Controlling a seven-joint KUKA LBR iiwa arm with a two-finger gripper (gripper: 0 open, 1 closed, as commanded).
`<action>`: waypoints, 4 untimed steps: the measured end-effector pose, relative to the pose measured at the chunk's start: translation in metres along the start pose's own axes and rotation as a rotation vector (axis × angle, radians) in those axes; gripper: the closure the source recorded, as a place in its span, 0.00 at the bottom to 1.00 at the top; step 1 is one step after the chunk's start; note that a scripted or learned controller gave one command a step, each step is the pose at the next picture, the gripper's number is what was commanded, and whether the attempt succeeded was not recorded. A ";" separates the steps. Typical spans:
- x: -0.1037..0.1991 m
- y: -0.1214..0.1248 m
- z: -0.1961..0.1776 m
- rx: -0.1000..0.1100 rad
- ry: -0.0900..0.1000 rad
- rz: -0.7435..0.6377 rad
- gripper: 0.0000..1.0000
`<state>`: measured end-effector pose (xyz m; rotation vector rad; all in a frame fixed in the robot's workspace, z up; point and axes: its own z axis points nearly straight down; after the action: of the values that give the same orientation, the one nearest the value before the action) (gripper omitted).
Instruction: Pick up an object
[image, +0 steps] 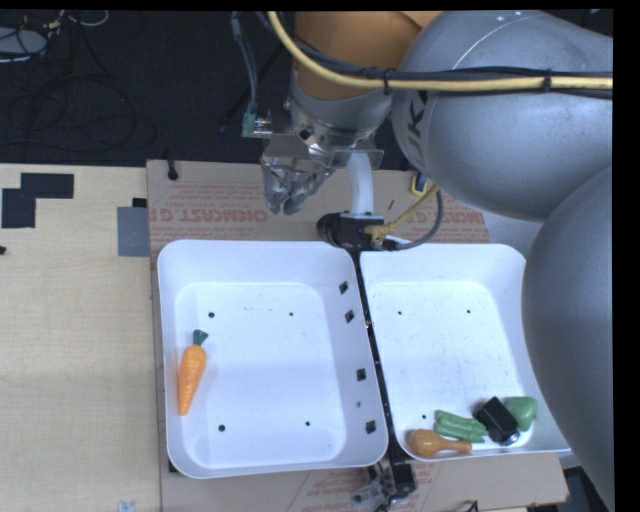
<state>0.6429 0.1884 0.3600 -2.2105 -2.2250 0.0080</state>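
**Hanging above the far edge, nothing in its grip**

Hovering past the far rim of the left bin (170, 300), the gripper (290, 190) hangs over the brown cardboard (220, 205) that lies under both bins. Its fingers (283, 192) point down and sit close together, with nothing between them. The big grey arm (500, 110) fills the space to its right, an orange band (340, 40) showing just above the wrist.

Well below the gripper and off to its left, a toy carrot (191, 372) lies alone near the left wall of the left bin, green top pointing away from the near rim. Far down and to the right of the gripper, in the near corner of the right bin (510, 262), a small heap sits bunched together: a tan pear-shaped piece (432, 443), a green pod (460, 426), a black block (497, 420) and a green lump (522, 408) touching it.
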 end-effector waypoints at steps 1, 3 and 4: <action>0.058 0.001 -0.035 -0.008 0.001 0.001 1.00; 0.055 0.001 -0.072 -0.005 -0.001 0.005 1.00; 0.026 0.000 -0.010 0.003 -0.005 0.009 1.00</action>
<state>0.6432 0.2145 0.3700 -2.2213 -2.2160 0.0166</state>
